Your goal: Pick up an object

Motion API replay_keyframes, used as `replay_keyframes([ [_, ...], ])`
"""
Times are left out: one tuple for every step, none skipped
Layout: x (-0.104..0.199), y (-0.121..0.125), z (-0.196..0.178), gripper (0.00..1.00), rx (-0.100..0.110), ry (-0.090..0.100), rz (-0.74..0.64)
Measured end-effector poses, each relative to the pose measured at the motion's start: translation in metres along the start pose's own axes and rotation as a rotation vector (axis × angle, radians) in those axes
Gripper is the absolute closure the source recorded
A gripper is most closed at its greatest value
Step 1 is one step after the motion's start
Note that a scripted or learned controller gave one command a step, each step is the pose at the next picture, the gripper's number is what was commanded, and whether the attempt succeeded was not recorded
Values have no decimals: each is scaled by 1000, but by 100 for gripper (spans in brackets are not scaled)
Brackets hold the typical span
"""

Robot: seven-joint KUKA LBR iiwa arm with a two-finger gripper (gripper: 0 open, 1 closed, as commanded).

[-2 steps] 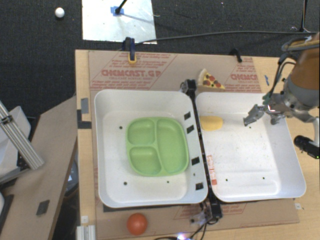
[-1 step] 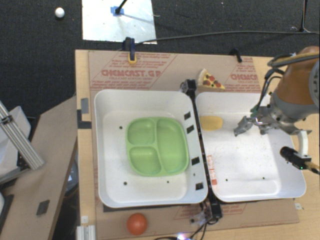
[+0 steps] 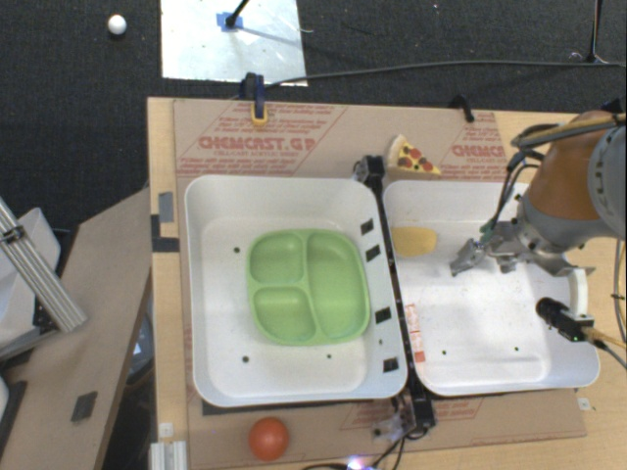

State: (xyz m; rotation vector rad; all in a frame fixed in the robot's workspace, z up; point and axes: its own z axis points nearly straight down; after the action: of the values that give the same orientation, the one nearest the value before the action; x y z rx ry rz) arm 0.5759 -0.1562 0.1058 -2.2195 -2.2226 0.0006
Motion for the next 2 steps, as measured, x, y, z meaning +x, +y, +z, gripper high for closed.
replay_keyframes([
  [0, 1, 22, 0, -1, 0, 0],
  [0, 2, 10, 100, -5, -1, 0],
])
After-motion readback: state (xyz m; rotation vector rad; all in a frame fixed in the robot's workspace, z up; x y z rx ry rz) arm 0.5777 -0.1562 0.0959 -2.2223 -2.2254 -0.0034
